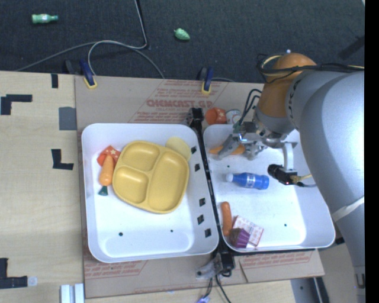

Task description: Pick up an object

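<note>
- Reaching in from the right, the grey arm [331, 136] bends its orange-banded wrist down over the back of the right bin [308, 231], which puts the gripper [240, 145] low among the things crowded there.
- Gripper: its metal fingers sit just above an orange item [232, 149] at the far end of the right bin. Whether they are spread or pressed together cannot be told from this slant, and nothing can be seen held between them.
- Likely target, as a judgement: the orange item under the fingers, or the red-orange piece [214, 115] just beyond it at the bin's back edge. The task names no particular object, so either would serve.
- Right bin, contents: a blue bottle [249, 180] lying on its side near the middle, just in front of the gripper; a small carrot-like stick [226, 216] along the left wall; a purple and pink packet [244, 234] at the near edge, touching or almost touching the stick.
- Left bin [142, 245], contents: a yellow divided plate [150, 176] tilted across the middle; a pale round piece [177, 145] tucked behind its far rim; a toy carrot [106, 173] and a red piece [108, 155] beside the plate's left edge.
- Bins stand side by side, touching along a black divider [204, 189], so that objects can be moved from one to the other with a short reach.
- Floor beyond the bench: a green bottle [44, 18] and a small green object [182, 34], well apart from both bins.
</note>
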